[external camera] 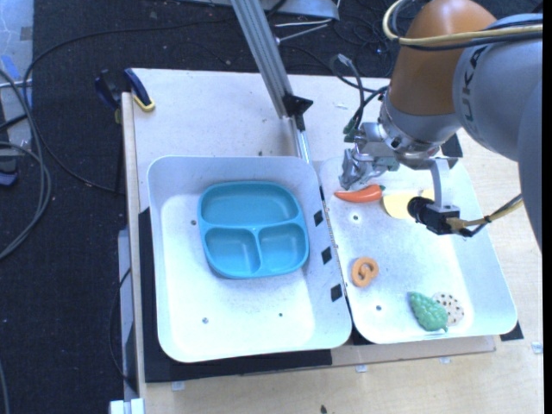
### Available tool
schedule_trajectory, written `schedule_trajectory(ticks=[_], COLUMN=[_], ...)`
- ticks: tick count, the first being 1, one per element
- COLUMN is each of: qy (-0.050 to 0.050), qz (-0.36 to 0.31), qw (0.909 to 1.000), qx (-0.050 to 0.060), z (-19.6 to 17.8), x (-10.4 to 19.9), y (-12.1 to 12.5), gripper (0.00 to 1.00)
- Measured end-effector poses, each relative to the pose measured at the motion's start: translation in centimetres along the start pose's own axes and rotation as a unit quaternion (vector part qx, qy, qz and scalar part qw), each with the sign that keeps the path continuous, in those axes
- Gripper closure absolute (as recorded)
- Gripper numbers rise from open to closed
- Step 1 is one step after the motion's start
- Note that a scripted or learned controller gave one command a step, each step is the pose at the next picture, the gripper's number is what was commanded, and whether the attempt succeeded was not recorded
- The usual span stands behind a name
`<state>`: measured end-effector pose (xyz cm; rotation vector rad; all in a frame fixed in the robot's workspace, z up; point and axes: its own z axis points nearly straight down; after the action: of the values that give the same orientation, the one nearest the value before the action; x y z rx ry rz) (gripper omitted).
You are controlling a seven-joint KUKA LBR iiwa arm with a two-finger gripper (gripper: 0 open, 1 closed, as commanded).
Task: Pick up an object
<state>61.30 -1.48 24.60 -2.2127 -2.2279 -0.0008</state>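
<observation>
One orange, pepper-shaped toy (359, 195) lies at the far left of the right-hand shallow white bin (483, 266), its long axis running left to right, and we place the two-finger gripper (354, 176) just above its left end, finger state impossible to tell.

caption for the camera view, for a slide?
Arm's hand above an orange pepper in the right bin.

dark floor (60, 231), black cables (52, 158), pale bench (198, 110)

Robotics lab: bench (216, 110), floor cables (60, 171).
</observation>
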Motion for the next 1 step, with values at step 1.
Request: schedule_trajectory(ticks=[1], qy=[0.000], qz=[0.000], qw=[1.0000], qx=[0.001], z=[1.11], x=[5.63], y=[-2.21], gripper=[1.00])
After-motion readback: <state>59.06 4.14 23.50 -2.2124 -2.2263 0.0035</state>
